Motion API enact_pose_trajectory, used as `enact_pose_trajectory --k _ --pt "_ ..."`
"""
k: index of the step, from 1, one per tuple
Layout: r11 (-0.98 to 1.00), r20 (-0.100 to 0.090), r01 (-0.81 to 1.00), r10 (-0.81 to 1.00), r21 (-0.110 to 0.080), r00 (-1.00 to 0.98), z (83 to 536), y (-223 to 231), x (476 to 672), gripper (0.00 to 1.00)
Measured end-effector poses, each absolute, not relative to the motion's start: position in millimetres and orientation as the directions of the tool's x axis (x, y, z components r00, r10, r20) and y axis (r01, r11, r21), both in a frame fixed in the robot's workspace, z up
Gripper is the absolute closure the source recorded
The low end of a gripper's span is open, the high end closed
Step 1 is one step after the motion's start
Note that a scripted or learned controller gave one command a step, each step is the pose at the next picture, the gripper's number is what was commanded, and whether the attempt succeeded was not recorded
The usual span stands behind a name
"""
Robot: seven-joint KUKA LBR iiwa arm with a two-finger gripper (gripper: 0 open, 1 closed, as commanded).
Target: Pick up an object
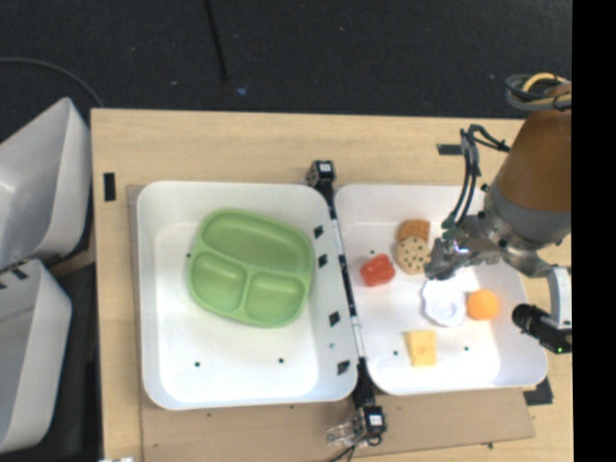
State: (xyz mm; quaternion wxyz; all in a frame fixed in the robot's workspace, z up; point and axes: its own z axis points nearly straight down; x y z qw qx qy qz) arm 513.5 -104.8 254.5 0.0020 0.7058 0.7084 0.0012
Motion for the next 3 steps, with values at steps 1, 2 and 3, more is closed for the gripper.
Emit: enact_pose_trajectory --k 1,2,3 --pt "0.006 -0.001 1.000 1.000 0.002 -0.006 246.4 -56.0 535.6 1.00" --pt "0.007 0.001 1.000 1.000 -0.001 -0.007 236.3 -2.9 541.9 1.00" --pt "0.006 0.000 1.000 1.000 0.001 -0.006 228.3 50.1 550.7 1.00"
